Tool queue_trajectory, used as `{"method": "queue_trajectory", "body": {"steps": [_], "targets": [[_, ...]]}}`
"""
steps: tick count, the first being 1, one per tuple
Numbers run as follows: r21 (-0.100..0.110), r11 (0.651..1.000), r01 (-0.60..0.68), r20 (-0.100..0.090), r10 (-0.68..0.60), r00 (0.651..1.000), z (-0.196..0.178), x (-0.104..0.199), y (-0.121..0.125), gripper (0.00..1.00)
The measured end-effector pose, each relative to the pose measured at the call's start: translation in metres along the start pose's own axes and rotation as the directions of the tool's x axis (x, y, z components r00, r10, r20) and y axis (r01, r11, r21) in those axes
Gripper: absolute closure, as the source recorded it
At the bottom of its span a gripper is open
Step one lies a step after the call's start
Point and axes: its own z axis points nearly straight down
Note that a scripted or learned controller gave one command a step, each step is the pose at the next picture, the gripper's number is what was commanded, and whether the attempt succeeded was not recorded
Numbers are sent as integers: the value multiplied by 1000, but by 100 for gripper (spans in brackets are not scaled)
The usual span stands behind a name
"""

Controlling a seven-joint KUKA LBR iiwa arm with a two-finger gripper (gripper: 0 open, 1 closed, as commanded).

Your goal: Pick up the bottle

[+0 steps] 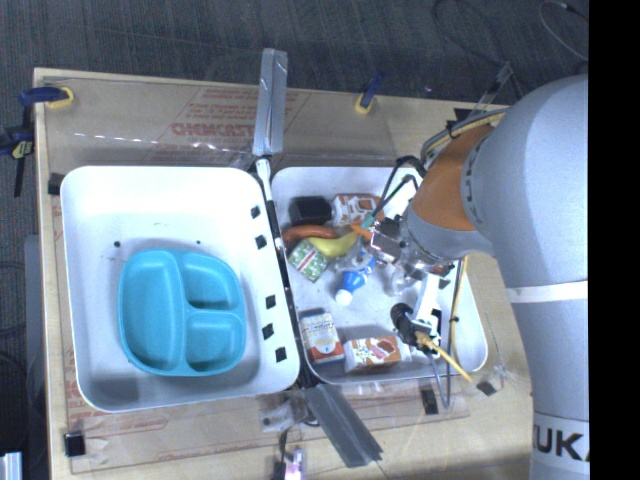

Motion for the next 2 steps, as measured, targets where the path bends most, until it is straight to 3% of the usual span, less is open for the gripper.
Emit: {"method": "queue_trajectory", "body": {"steps": [1, 2], "targets": [[5, 1000, 4, -1, -4, 1000, -9, 1, -1, 100], [-2, 997, -76, -2, 76, 997, -106, 41, -28, 100]]}}
